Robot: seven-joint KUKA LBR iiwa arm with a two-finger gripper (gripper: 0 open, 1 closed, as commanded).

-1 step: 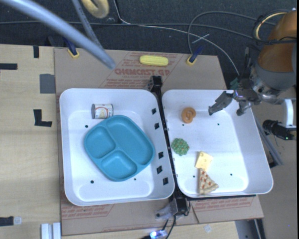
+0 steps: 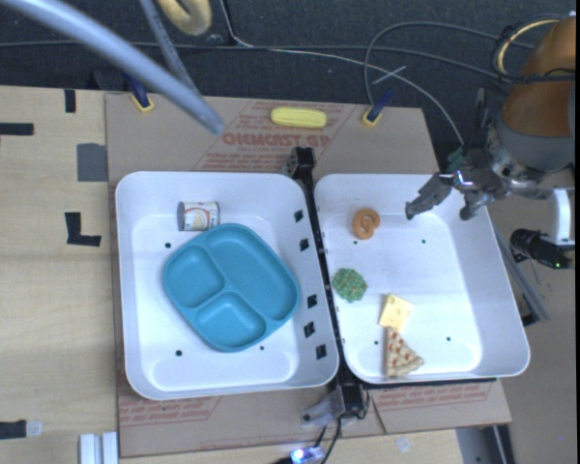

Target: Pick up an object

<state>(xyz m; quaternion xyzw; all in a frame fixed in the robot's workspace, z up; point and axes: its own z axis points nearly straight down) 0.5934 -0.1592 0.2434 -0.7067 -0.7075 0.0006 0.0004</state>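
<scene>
Hovering over the right bin's (image 2: 483, 288) far corner, the end effector (image 2: 449, 199) has its fingers spread and empty. The nearest target, a small orange pastry (image 2: 366, 223), sits just left of it (broccoli (image 2: 349, 283), cheese (image 2: 396, 311) and pizza slice (image 2: 400, 354) lie nearer me). Descending here, it would probably close on bare bin floor.

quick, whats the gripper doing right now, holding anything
gripper: open, nothing between its fingers, hanging over the upper right part of the right bin.
</scene>
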